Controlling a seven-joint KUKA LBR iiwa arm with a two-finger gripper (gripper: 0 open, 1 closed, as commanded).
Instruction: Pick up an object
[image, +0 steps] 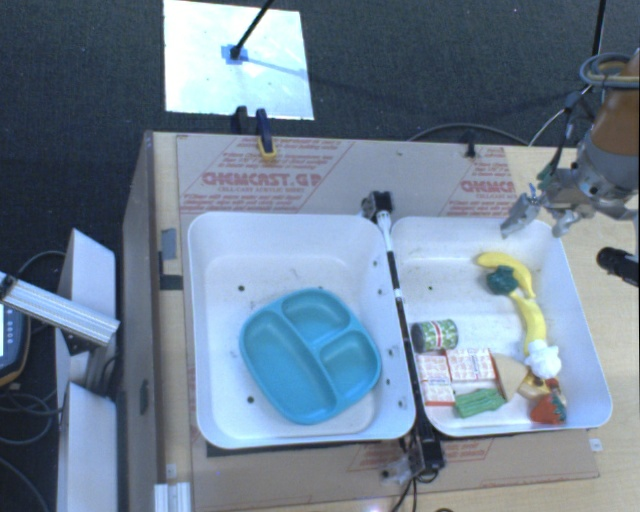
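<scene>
My gripper (538, 216) hangs over the far right corner of the right bin (440, 250), fingers spread open with nothing between them. Below it in that bin lie a yellow banana (525, 300) with a small teal piece (500, 282) beside its top end, a green-labelled can (435, 334) on its side, small red-and-white boxes (455, 372), a green block (478, 402), and a white and red toy (545, 385) at the near right corner.
The left bin (230, 250) holds a blue divided plate (310, 354). A black divider rail (396, 300) runs between the bins. The arm's orange-banded wrist (612, 130) stands at the right edge above the bench.
</scene>
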